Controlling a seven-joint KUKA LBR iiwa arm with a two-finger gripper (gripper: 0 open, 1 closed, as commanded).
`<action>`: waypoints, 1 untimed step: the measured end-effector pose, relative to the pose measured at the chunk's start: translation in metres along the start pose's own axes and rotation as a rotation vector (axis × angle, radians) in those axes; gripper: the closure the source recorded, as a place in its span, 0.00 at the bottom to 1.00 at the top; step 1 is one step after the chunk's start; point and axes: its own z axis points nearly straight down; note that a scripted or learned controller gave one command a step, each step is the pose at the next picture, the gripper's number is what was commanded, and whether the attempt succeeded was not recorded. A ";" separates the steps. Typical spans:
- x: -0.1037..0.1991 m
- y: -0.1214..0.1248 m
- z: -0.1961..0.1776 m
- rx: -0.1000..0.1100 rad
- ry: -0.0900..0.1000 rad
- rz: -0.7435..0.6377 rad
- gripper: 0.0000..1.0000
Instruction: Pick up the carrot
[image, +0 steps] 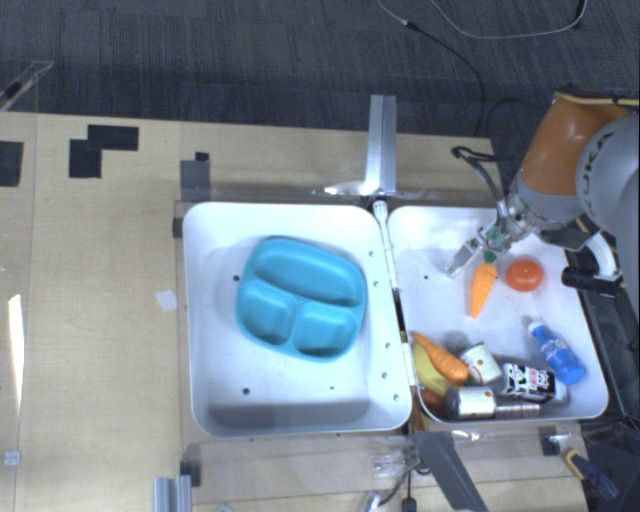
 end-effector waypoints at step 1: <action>0.004 -0.052 -0.001 -0.018 -0.023 0.283 0.00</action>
